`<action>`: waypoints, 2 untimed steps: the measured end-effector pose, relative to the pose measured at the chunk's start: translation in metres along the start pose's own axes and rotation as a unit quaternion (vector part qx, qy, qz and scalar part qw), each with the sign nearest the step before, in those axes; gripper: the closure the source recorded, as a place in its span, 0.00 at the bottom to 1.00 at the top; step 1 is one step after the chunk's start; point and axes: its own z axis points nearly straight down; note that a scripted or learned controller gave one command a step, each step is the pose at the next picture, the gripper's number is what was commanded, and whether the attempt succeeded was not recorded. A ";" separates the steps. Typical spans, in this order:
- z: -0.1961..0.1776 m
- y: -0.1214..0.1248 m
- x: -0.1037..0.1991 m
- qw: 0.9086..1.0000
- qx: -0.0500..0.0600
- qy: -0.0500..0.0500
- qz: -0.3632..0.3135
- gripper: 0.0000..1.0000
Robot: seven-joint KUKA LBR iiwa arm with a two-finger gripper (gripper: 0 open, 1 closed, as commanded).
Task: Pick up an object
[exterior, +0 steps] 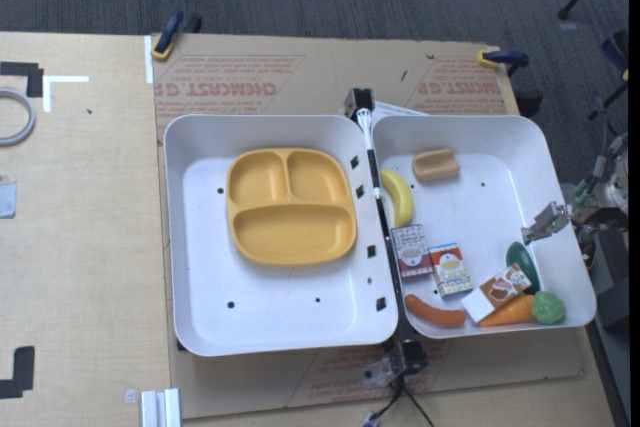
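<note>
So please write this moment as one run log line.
tool: at right bin right rim, nothing seen held | yellow plate: left bin | banana: right bin

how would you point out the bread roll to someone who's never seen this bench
Start at the right-hand white bin, the one crowded with toy food. Look along its far wall for the bread roll, just beyond the yellow banana. It is the only tan, loaf-shaped piece there.

The two shallow white plastic bins (470, 215) are looking smooth and faintly glossy. The yellow divided plastic plate (291, 207) is showing a matt sheen. Brown printed cardboard (240, 80) is lying flat over the pale wood-grain bench (75, 245).
</note>
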 end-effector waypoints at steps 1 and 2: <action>0.108 0.000 0.008 0.998 0.000 0.001 -0.058 0.00; 0.098 0.001 0.007 0.998 -0.001 -0.001 -0.056 1.00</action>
